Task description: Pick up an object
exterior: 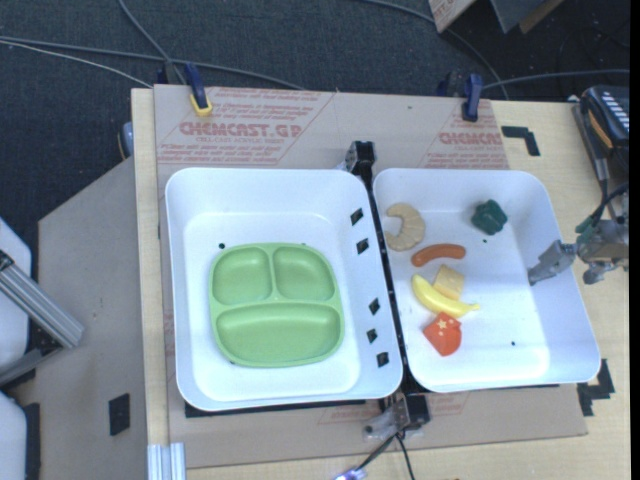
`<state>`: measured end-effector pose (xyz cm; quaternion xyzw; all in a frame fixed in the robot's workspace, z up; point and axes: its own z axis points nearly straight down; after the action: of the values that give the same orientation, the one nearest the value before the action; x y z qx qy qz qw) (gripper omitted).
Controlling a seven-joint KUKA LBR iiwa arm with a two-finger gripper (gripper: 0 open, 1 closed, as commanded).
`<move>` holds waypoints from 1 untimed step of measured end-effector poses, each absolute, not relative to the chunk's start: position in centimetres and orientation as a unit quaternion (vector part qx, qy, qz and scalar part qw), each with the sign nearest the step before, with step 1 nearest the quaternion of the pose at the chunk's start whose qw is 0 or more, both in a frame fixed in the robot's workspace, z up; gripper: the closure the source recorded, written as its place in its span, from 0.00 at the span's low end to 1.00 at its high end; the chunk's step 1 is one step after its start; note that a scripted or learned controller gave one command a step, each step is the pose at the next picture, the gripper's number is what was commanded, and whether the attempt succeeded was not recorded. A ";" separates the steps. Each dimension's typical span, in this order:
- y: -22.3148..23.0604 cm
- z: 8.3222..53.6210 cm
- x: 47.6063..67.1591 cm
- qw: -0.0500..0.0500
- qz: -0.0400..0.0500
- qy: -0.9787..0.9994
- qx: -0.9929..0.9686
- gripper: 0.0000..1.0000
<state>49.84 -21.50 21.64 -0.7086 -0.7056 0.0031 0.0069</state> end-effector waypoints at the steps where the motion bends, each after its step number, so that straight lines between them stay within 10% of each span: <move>1: -21.4 22.2 50.1 0.002 0.000 -0.707 -0.707 0.00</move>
<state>50.11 -21.43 22.23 -0.7070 -0.7072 0.0004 0.0016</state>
